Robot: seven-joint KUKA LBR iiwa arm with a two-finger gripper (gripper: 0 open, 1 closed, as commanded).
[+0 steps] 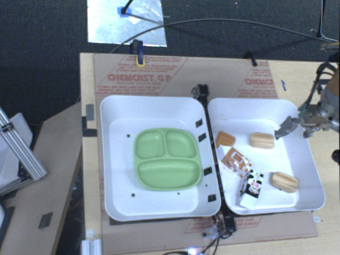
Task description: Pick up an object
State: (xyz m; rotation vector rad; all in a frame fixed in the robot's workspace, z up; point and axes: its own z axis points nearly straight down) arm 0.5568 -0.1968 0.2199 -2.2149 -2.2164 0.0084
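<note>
- Bins come first, two of them, white and shallow, side by side on the bench. The left bin (114, 142) and the right bin (308, 179) touch along one edge, so the arm can reach both.
- Green plate (168, 158), just one, lies flat in the middle of the left bin. It has three parts, with no food in them.
- Arm (332, 97), just one, comes in from the right edge of the bench. Its gripper (289, 126) hangs over the right bin, near the far right corner. Its fingers look a little apart with nothing between them, so I think it is getting ready to grab.
- Bread rolls, two of them, are good things to pick up. One roll (262, 140) lies just beside the gripper, toward the far edge of the right bin. The other roll (285, 181) lies near the front right corner.
- Snack packet (237, 161), one, brown and white, lies near the left edge of the right bin.
- Little cow carton (252, 187), one, black and white, lies by the front edge.
- Orange-brown piece (225, 139), one, lies flat near the left edge, further back.
</note>
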